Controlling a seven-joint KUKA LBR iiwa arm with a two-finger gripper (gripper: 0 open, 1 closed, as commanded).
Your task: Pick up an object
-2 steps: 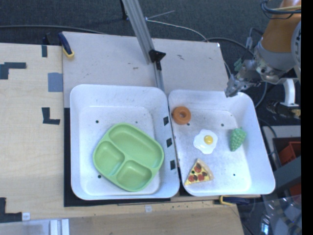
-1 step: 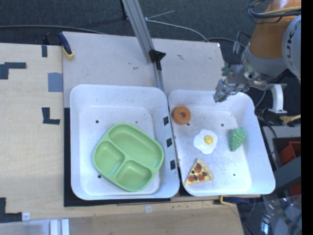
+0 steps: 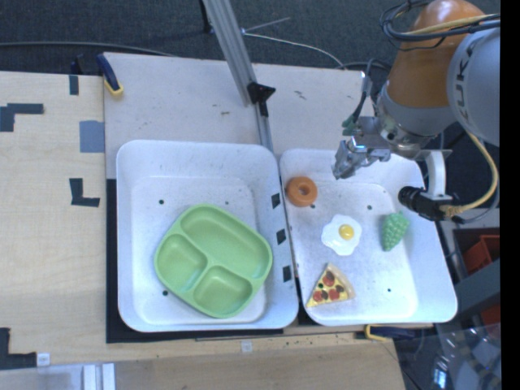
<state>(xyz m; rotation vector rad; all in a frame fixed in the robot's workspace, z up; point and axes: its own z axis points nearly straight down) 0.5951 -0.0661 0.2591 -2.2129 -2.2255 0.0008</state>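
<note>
The gripper [image 3: 348, 166] hangs over the far edge of the right bin [image 3: 422, 299], with nothing between its fingers; whether they are spread or closed I cannot tell from here. 4 toy foods lie in that bin. Taking the fried egg [image 3: 342, 235] as the middle marker, the donut [image 3: 301, 191] sits up and to its left, near the wall shared with the left bin [image 3: 130, 218]. The bunch of green grapes [image 3: 394, 230] lies just to the egg's right, apart from it. The pizza slice [image 3: 330, 287] lies below the egg, toward the near rim. Well to the egg's left, a green divided plate [image 3: 213, 260] with 3 sections rests in the left bin.
</note>
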